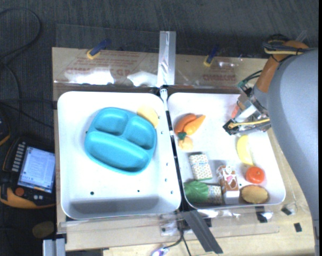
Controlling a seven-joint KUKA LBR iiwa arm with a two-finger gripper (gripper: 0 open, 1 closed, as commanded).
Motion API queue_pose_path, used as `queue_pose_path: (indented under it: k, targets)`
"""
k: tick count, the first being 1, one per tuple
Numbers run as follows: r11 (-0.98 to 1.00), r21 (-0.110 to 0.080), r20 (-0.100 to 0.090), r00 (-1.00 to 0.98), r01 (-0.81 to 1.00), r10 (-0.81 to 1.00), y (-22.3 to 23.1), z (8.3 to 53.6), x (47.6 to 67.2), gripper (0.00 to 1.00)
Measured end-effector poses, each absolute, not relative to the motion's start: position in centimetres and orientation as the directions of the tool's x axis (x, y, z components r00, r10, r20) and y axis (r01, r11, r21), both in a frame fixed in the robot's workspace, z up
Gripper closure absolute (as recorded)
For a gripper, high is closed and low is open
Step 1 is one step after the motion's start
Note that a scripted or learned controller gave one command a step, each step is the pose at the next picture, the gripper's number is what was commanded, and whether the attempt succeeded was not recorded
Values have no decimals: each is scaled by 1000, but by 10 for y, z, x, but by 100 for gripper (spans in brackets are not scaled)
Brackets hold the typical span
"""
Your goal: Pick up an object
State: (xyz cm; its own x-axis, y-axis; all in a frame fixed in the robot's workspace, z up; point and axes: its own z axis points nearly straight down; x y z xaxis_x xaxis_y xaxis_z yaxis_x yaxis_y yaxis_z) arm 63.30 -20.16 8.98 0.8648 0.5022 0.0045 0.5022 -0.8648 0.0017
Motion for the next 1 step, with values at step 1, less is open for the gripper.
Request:
queue_pose_path:
  k: [1]
  targets:
    - [-864, 0, -5, 864, 504, 504, -203, 125, 652, 100]
